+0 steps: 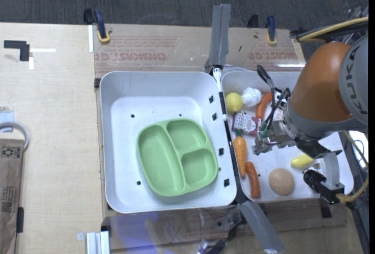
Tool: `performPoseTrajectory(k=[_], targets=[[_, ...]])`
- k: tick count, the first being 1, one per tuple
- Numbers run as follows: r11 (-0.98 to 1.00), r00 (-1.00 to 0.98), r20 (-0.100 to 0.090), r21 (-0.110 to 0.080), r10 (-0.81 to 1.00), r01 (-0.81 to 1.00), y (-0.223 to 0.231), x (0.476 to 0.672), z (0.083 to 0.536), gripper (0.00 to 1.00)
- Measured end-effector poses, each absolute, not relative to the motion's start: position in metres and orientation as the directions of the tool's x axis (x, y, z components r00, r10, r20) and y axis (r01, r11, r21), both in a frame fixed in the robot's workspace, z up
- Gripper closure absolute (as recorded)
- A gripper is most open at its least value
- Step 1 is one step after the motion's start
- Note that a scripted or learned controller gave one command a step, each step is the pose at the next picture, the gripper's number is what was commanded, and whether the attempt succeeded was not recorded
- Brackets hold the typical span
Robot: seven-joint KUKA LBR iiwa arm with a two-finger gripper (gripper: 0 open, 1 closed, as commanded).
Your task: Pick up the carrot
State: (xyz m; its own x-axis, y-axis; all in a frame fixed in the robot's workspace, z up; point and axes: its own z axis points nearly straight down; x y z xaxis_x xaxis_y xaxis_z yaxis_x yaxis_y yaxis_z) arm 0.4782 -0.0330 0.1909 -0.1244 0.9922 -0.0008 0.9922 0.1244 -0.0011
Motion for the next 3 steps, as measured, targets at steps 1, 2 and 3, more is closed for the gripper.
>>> performPoseTrajectory(k=[1,2,3], targets=[[0.124,-0.124,-0.001,-0.001,0.992,0.992,-0.033,0.478,0.191,0.0],[-0.142,0.142,-0.003,-0.004,0.99,0.99,-0.028,0.532,0.19,0.0],[-0.219,0.219,-0.002,-0.004,0.976,0.976,-0.099,0.521,0.126,0.0]])
